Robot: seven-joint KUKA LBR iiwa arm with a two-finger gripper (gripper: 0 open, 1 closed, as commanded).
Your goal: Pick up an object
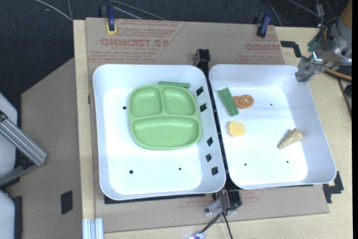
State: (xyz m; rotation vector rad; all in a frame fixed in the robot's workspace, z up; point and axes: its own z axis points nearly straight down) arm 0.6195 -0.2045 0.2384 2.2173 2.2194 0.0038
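So the pincer [306, 71] sits at the far right corner of the worktop [151, 36], hanging right over the far right corner of the right bin [313, 137]. It's small and a bit blurry from up here, so I honestly cannot tell if it's open or closed. Nothing is visibly caught in it.

The pickable stuff is all in the right bin. A green stick [227, 101] lies near the bin's far left corner, running roughly along the left wall. Just beside it, toward the middle of the far edge, there's a pretzel [244, 101], pretty much touching the stick's side. A yellow chunk [237, 129] sits nearer the front, close to the left wall, apart from the other two. Then a tan wedge [290, 139] lies over toward the right wall, well apart from everything else and well away from the pincer.

The left bin [112, 170] holds a green divided plate [164, 117], three compartments, lying flat toward the far right part of that bin. There's a darker green strip [174, 84] poking out along the plate's far edge.

Two clamps [111, 18] pin the board at the worktop's far edge.
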